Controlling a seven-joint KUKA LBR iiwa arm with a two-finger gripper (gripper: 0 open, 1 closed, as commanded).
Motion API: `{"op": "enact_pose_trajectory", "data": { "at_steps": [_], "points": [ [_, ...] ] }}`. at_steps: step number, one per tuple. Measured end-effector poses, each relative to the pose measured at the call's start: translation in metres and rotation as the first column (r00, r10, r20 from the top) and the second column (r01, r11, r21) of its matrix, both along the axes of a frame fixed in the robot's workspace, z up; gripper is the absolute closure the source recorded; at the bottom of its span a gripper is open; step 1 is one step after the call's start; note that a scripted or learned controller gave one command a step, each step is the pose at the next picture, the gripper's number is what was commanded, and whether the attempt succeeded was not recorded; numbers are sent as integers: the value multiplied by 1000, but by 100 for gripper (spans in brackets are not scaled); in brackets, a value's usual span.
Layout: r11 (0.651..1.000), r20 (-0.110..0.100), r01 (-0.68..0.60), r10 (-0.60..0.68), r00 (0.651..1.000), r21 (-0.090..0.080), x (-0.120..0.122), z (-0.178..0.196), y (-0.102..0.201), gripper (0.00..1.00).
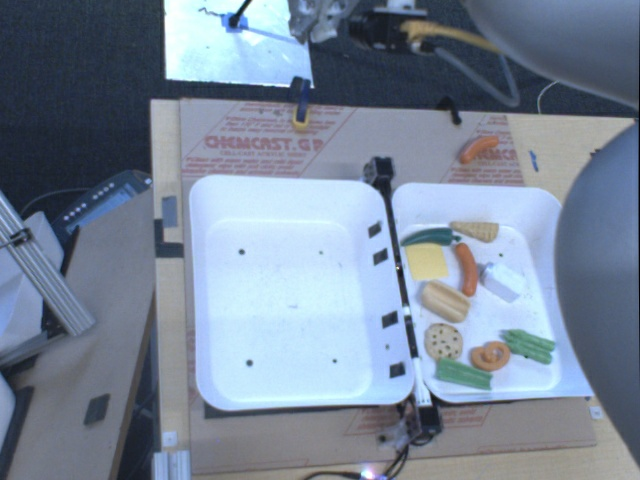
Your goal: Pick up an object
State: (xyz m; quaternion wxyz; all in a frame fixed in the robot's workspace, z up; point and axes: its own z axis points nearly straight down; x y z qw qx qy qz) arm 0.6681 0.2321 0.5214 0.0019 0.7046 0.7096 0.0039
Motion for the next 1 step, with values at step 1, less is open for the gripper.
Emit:
{"op": "enact_pose_trajectory", "data": {
  "at_steps": [1],
  "points": [
    [1000, -23, 7, -7, 1000, -8, -21, -163, -8, 100]
  ]
}}
